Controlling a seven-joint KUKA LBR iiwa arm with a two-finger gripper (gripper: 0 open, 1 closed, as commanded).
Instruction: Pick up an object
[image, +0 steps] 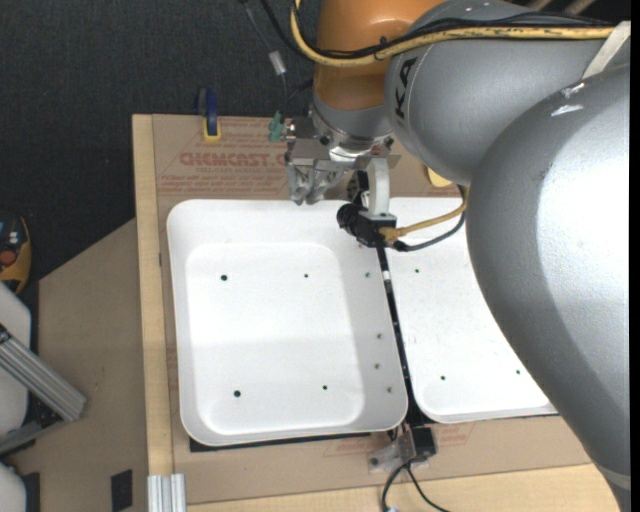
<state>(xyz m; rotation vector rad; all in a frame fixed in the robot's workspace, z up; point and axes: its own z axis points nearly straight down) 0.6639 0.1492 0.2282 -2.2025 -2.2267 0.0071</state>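
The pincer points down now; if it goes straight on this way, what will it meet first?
Most likely the back rim of the left bin. The pincer hangs over that edge, pointing down. Depth is unclear, so it might land just behind, on the brown board.

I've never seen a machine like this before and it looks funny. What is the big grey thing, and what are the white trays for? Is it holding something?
The big grey thing is a robot arm, with an orange band near its wrist. It reaches in from the right side of the picture. The camera sits above the bench and looks down at a slant. At the arm's tip is a gripper, a small metal hand with two fingers, hovering at the far rim of the left bin. I see nothing between its fingers, so it holds nothing I can see. The two white trays are shallow bins for things to pick up; the right bin is partly hidden by the arm. They rest on a brown board.
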